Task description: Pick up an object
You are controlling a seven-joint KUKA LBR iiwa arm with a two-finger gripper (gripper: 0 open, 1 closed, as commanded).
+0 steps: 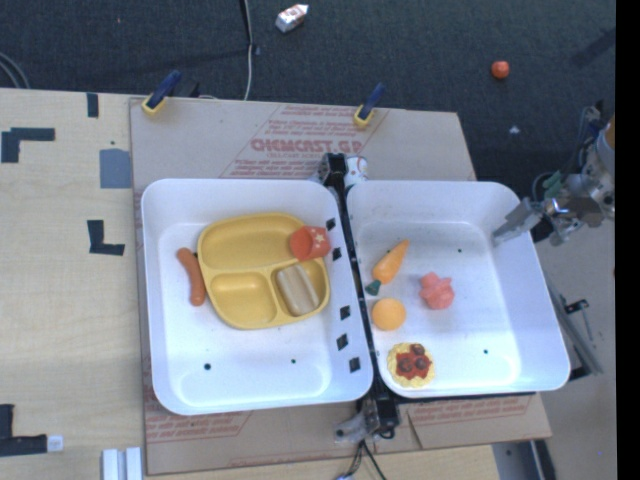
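— Four small toys lie in the right bin [520,268]: a carrot [391,261] near the divider, an orange ball [388,314] below it, a pink lumpy piece [436,291] toward the middle, and a small pizza-like disc [410,364] by the bin's near edge.

— And the tool [560,213]?

— It sits over the right bin's far right corner, well apart from all four. At this size, how wide it stands cannot be told, and nothing visible is in its hold.

— So what could spoil the pick?

— Probably the corner. Descending there, the tool would meet the bin's rim or bare floor and close on nothing. It has to cross toward the divider first.

— Which toy looks safest?

— Likely the pink piece, since it lies alone. The carrot and ball sit close together by the divider, so a finger may nudge one while reaching for the other, and the ball could roll.

— And the left bin [165,358]?

— A yellow compartment tray [260,268] holds a red toy [310,242] and a bread-like piece [296,289], with a sausage [191,276] beside it. Tray walls could block the tool there.
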